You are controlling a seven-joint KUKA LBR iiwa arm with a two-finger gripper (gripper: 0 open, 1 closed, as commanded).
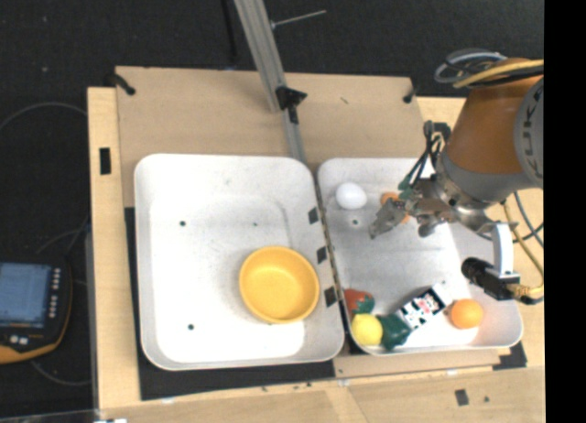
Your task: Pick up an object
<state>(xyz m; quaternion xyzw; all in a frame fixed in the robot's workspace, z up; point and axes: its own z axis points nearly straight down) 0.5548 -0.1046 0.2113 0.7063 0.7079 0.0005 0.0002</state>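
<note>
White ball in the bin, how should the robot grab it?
Probably from straight above, with fingers closing across the middle of the white ball. It is round and sits apart from the other things, near the bin wall, so the top is the freest side.

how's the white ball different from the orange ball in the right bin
The small white ball lies near the far left corner of the right white bin, close to the gripper; the small orange ball lies near the bin's near right corner. The white one nearly blends into the bin floor; the orange one stands out. Both are round, similar in size and lie free.
</note>
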